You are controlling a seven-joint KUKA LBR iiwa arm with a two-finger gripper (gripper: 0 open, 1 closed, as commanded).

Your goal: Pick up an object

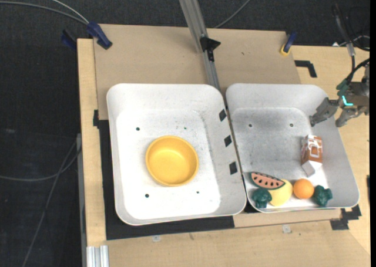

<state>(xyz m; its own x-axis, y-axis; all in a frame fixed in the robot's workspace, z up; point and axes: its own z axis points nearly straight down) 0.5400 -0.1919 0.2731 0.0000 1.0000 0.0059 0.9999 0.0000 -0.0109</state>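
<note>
My gripper point(331, 115) hangs at the right bin's point(276, 93) far right corner, above its rim. The two fingers stand spread apart, open, with nothing between them. A brown and white carton point(311, 149) lies a little nearer than the gripper, close to the right wall. Along the near edge of that bin sit a watermelon slice point(267, 180), a yellow fruit point(283, 193), an orange point(303, 189) and two green pieces point(262, 197) point(322, 195). A yellow bowl point(171, 160) rests in the left bin point(126, 107).
A metal pole point(197, 22) runs from the top of the view down to the gap between the bins. Blue and yellow clamps point(100, 36) point(286, 44) grip the bench's far edge. Cables lie on the dark floor around the bench.
</note>
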